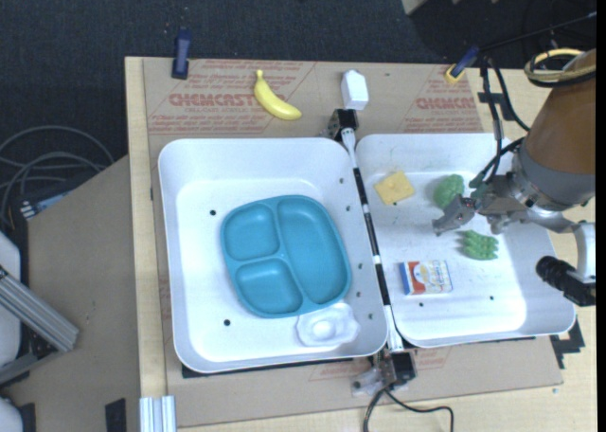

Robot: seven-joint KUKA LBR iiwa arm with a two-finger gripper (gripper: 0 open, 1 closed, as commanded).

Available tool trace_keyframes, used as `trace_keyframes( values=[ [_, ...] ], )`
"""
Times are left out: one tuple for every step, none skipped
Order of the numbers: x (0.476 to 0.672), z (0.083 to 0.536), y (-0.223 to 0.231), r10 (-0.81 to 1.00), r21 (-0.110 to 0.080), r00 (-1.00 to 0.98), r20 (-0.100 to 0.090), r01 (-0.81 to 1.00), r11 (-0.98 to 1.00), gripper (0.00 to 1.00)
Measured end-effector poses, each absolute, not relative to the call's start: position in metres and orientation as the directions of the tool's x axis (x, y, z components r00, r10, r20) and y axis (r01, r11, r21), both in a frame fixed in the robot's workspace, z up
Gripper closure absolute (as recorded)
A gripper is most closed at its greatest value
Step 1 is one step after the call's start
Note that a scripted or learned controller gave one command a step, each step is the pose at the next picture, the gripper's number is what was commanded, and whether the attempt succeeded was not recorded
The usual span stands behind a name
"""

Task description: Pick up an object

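In the right bin (511, 312) lie a yellow block (395, 188), a green leafy toy (449, 189), a second green toy (480, 245) and a small white, red and blue box (423, 278). My gripper (473, 221) hangs over the bin's right half, between the two green toys. It is open, with one grey finger (450, 221) reaching left just below the upper green toy. Nothing sits between the fingers.
The left bin (189, 203) holds a blue divided plate (284, 255) and a clear lid-like piece (325, 328) at its front. On the cardboard behind the bins lie a yellow banana (276, 99) and a small white object (354, 89). Cables run near the arm.
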State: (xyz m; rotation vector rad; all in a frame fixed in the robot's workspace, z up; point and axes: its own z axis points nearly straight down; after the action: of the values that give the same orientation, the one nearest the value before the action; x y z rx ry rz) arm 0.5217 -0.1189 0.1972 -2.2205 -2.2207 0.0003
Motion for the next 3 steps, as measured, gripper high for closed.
trace_keyframes(
  values=[
    [0.586, 0.084, -0.138, 1.0, 0.0, 0.0, 0.0, 1.0, 0.0, 0.0],
    [0.641, 0.085, -0.162, 1.0, 0.001, -0.001, -0.001, 1.0, 0.001, 0.0],
    [0.641, 0.096, -0.162, 1.0, 0.004, -0.002, -0.002, 1.0, 0.002, 1.0]
  ],
)
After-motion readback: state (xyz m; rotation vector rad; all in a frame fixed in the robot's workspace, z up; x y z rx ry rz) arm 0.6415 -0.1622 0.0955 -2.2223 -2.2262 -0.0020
